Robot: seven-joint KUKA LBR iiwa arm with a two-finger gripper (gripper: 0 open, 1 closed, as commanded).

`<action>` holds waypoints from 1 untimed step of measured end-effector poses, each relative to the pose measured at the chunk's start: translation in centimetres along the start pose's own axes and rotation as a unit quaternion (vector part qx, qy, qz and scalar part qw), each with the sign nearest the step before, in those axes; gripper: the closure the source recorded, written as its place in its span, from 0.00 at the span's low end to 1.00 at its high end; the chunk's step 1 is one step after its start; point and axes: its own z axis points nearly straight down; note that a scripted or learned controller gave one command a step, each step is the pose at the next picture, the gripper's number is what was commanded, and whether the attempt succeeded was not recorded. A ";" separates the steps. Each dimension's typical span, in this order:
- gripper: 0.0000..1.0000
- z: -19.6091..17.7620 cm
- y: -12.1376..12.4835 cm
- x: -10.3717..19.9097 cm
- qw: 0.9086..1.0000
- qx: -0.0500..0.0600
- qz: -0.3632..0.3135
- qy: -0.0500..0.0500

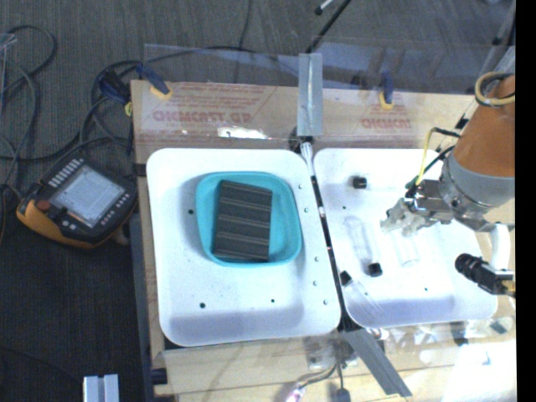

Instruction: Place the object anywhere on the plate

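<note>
Dark ribbed block (243, 221) already sat on teal plate (286, 224), left bin (167, 249). Gripper (408, 222) hovered at 3 o'clock, right bin (435, 296); jaw state unreadable.

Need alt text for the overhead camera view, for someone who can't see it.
A dark ridged block lies on a teal plate in the left white bin. The gripper hangs over the right bin.

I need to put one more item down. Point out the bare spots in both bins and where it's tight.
Left bin: bare white floor in front of the teal plate, and a strip along its left wall. The plate itself is mostly covered by the dark ridged block.

Right bin: open along the near wall. Crowded in the middle, where the hand hangs beside a clear object and two small black pieces.
</note>
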 end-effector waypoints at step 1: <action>0.00 0.0 0.0 0.0 1.000 0.000 0.000 0.000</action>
